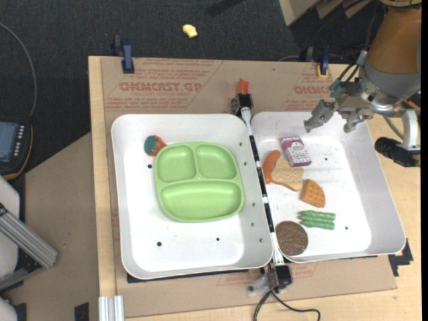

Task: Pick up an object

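Gripper [334, 117] hangs with fingers spread and nothing between them, above the back edge of the right bin [374, 179]. Nearest is a pink box [295, 150], just beside a sausage [271, 166] and bread slice [289, 177]; crowding could spoil a grasp.

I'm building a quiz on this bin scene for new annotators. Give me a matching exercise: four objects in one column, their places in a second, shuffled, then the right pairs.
Objects:
1. green divided tray
2. pink box
3. brown round patty
4. gripper

Places:
A. near end of the right bin
B. middle of the left bin
C. above the right bin's far edge
D. far part of the right bin, beside the orange sausage

Pairs: 1-B, 2-D, 3-A, 4-C
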You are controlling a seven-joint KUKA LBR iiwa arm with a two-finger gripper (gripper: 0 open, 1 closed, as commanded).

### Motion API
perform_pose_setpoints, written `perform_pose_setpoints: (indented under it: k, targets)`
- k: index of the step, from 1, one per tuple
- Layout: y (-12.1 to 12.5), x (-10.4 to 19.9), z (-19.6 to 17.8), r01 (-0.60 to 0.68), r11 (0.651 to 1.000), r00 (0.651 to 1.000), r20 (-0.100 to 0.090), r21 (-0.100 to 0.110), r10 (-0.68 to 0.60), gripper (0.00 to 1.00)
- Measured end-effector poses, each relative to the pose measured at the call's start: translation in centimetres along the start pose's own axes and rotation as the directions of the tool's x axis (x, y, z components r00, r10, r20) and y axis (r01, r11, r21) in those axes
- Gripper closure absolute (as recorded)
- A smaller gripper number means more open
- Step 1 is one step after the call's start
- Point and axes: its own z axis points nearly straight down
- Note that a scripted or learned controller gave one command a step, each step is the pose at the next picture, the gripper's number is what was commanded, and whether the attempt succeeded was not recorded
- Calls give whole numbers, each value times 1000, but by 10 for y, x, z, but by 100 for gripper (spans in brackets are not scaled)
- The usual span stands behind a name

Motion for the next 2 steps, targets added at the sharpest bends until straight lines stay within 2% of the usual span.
perform_pose_setpoints:
  k: [1,2]
  targets:
    - [-42,-12,95,-3,1000,1000,-3,12,3,0]
    - [-73,14,149,0,1000,1000,-3,8,0,0]
